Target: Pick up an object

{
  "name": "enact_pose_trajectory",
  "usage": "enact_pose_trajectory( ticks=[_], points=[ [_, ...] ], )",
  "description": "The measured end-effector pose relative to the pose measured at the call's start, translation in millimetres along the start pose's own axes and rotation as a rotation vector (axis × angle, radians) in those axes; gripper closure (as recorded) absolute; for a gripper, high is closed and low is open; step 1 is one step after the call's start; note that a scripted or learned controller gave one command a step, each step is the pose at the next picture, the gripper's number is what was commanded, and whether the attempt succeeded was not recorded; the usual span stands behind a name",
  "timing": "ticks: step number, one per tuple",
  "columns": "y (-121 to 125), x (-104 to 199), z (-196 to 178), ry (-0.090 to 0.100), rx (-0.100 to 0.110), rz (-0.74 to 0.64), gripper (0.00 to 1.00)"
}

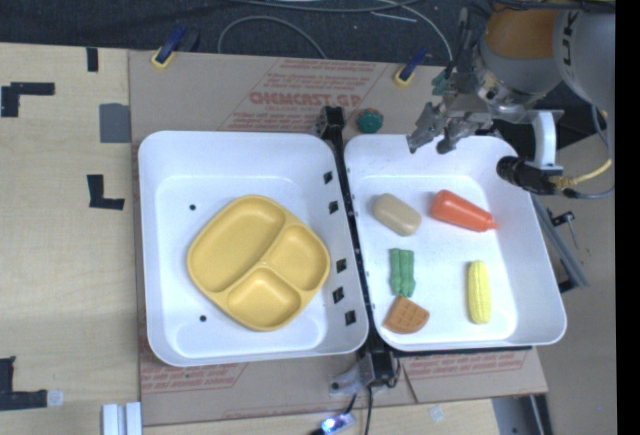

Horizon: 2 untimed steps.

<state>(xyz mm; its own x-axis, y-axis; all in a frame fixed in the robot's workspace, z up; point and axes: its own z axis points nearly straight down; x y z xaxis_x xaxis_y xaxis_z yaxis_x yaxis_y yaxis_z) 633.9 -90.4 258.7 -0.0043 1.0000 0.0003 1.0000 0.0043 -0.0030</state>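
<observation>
Grey gripper [441, 136] hangs with fingers spread and nothing in them, above the right bin's [530, 318] far edge. The smooth carrot [463, 211] might slip when squeezed.

Overhead slanted view of bench. Left white bin [160, 223] holds yellow divided plate [259, 262]. Right white bin [530, 263] holds tan potato-like piece [397, 214], orange carrot [462, 211], green vegetable [402, 271], waffle-like piece [406, 315], yellow corn [479, 291], all apart. Gripper [436, 139] hangs above right bin's far edge, fingers apart, nothing between them. Small teal object [371, 120] lies beyond bins on cardboard.
</observation>
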Motion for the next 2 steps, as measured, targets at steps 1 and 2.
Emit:
enact_pose_trajectory(
  ticks=[1, 2],
  points=[
    [-16.1, 54.2, -2.3, 0.000, 0.000, -0.001, 1.00],
    [-21.4, 102.8, 12.4, 0.000, 0.000, -0.001, 1.00]
  ],
)
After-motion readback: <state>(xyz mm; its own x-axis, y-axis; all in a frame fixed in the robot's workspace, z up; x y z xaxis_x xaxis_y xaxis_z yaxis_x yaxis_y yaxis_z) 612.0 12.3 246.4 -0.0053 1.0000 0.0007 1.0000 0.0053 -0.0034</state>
